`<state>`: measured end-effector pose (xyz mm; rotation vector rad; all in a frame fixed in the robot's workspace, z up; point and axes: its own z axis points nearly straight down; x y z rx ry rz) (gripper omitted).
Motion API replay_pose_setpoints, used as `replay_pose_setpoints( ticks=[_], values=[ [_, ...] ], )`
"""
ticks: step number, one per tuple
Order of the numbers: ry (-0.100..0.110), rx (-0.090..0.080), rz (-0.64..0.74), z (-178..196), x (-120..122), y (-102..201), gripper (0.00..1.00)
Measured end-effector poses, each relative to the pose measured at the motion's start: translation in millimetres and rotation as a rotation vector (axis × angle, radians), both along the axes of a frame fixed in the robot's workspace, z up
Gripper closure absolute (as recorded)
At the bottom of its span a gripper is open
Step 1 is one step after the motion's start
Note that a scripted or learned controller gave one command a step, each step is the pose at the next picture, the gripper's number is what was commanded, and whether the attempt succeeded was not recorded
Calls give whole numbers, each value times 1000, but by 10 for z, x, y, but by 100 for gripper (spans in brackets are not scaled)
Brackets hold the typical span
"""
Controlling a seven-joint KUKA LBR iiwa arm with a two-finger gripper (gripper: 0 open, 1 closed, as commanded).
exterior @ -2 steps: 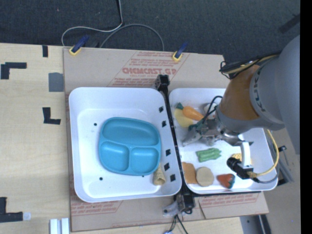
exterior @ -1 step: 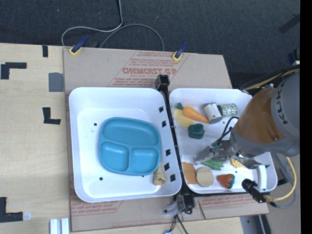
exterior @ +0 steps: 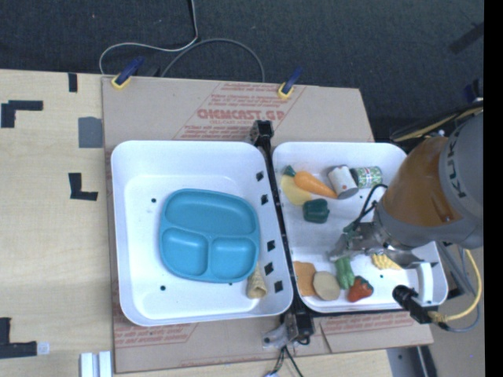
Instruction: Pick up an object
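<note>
the gripper (exterior: 351,244) reaches into the right bin (exterior: 391,151) near its front edge; whether it is spread or pressed together cannot be told from this slant, and nothing is seen pinched in it. a green toy vegetable (exterior: 344,272) lies just below its tip, a red one (exterior: 360,290) and a beige round piece (exterior: 326,285) beside that. toward the bin's back edge lie a carrot (exterior: 313,184) and a small can (exterior: 364,177). the left bin (exterior: 134,160) carries a blue divided plate (exterior: 209,235).
</note>
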<state>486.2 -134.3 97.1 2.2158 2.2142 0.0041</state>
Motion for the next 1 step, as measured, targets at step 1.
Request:
replay_pose_setpoints(
  ticks=[1],
  values=[
    [1,9,14,918,33,1032,100]
  ],
)
